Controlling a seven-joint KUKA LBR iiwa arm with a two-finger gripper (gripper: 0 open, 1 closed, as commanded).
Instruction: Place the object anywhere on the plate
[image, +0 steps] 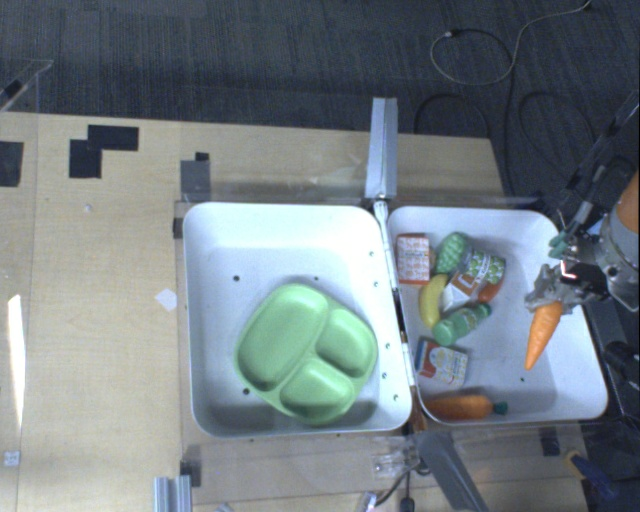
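**Carrot hanging at gripper over right bin, plate sitting in left bin**

Gripper (556, 290) is sitting over the right bin (590, 400), near its right wall. The arm is getting cut off by the right edge, so just the wrist end and some cabling are showing. The carrot (541, 335) is hanging tip-down directly below the fingers, top end meeting them. Fingers look clamped on the carrot's top, though the contact itself is small and blurry.

The green plate (306, 350) is lying in the left bin (210, 300), three compartments, tilted toward the bin's lower right corner. It is well apart from the carrot, with the bin divider between them.

Remaining clutter in the right bin is bunching toward its left side: a banana (431, 298), a green bottle (461, 323), a small red-and-white packet (412, 257), and another packet (443, 363) partly under the bottle. Labels are too blurred to read. A second carrot (462, 406) is lying flat along the near wall.
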